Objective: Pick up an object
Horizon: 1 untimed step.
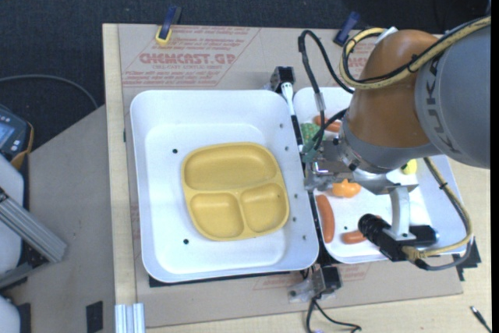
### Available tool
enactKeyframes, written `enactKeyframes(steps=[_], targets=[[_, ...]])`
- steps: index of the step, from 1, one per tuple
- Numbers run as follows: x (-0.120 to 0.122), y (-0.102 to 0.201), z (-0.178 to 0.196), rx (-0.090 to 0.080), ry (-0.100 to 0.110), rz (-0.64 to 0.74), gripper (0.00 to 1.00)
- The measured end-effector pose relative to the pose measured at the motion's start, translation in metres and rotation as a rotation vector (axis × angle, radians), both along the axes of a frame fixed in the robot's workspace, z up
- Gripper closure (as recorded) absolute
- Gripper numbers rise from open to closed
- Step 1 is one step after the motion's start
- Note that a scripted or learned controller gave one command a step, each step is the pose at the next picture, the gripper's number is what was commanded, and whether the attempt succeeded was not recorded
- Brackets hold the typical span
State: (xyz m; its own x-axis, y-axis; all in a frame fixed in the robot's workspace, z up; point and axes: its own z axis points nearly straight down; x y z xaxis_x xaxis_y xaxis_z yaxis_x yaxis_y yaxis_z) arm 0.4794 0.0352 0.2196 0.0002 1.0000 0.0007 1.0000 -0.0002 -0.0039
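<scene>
where arm (405,97) hangs, right bin (425,234), toys

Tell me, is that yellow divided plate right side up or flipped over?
Right side up: the yellow plate lies flat in the left bin, its three hollow compartments facing upward.

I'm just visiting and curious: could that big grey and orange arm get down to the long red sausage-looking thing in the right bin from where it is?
Probably yes. The red sausage-shaped piece lies in the open on the right bin's floor, with nothing on top of it, and the arm hangs right over that bin.
</scene>
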Motion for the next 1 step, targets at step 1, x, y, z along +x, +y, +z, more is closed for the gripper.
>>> enactKeyframes(steps=[1], targets=[[0.0004, -0.0094, 0.0156, -0.001, -0.007, 0.000, 1.00]])
